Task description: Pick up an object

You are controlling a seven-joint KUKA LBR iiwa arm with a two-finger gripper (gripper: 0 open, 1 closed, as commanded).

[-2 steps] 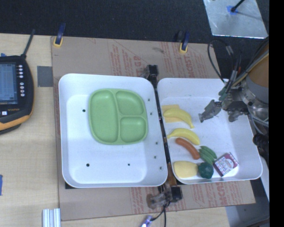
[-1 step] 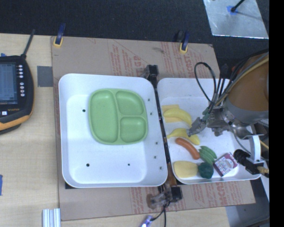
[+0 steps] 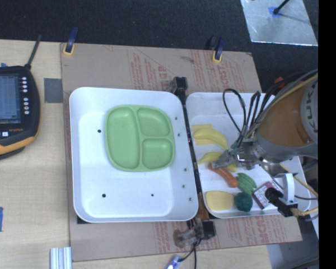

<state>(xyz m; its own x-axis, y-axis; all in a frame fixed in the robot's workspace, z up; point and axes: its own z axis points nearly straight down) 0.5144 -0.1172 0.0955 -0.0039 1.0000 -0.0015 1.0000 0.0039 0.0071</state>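
Gripper (image 3: 225, 161) opening cannot be judged: the tip is small and blurred against the clutter beneath it, and nothing is seen clamped in it. The gripper sits low over the middle of the right bin (image 3: 210, 108), at the end of the grey arm (image 3: 285, 125), which enters across that bin's right rim with black cables looping over the bin's far half. Contents of the right bin, all toy food: a yellow banana (image 3: 209, 134) in the far-left part; a smaller yellow piece (image 3: 211, 157) just to the left of the gripper tip, touching or nearly touching it; an orange carrot (image 3: 228, 177) just on the near side of the tip, lying at a slant; a green pod (image 3: 247, 181) beside the carrot toward the bin's right; a pale yellow lump (image 3: 219, 200) in the near-left corner; a dark green ball (image 3: 244, 202) touching that lump on its right; a purple packet (image 3: 261, 195) by the near-right rim. Directly left of the right bin, rim against rim, stands the left bin (image 3: 87, 167), holding a green divided plate (image 3: 140, 137) in its far half. Both bins rest on a cardboard sheet (image 3: 129, 66). Well to the left of the right bin, past the left bin, lies a handheld control screen (image 3: 8, 111).
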